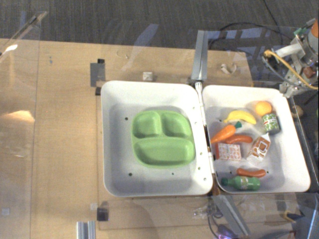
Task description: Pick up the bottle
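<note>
Arm cut off at the top right corner, gripper [305, 40] partly out of frame among cables, can't tell its state. Green bottle [241, 183] lies on its side at the front edge of the right bin [294, 183], just below a sausage [251, 173], well apart from gripper

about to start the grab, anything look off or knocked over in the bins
Nothing looks spilled or damaged. The green bottle lies on its side against the right bin's near wall, just below a sausage.
</note>
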